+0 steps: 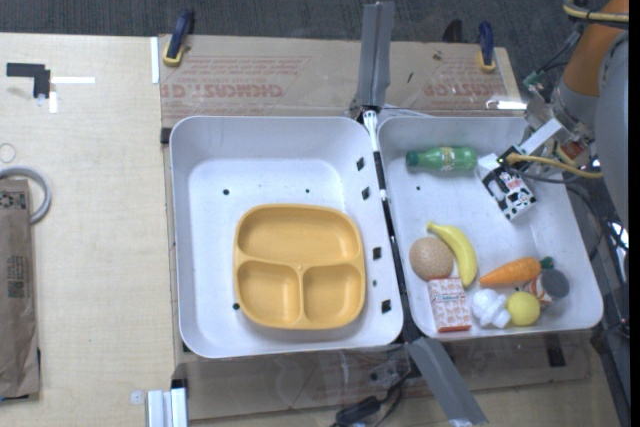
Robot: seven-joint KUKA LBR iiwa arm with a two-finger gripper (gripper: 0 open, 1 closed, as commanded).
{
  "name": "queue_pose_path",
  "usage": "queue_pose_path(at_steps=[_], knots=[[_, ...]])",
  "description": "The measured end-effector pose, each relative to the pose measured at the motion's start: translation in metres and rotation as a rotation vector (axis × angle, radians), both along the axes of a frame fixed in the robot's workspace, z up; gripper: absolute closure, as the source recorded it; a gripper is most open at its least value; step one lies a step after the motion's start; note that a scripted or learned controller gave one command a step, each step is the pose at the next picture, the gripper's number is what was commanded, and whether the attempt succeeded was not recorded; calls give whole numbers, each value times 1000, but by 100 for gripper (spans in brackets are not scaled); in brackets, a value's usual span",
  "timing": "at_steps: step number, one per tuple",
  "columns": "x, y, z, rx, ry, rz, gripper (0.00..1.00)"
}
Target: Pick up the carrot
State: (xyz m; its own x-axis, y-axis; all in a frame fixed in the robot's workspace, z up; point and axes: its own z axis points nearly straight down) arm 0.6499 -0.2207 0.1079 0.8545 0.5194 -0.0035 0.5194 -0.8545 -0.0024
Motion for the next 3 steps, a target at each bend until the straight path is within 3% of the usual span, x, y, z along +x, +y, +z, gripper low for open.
queue_pose_path(at_steps=[1, 2, 3], knots=[[-2, 0, -7, 1, 0, 113, 100], [-1, 14, 0, 1, 2, 132, 100], [-15, 24, 87, 1, 0, 428, 100]])
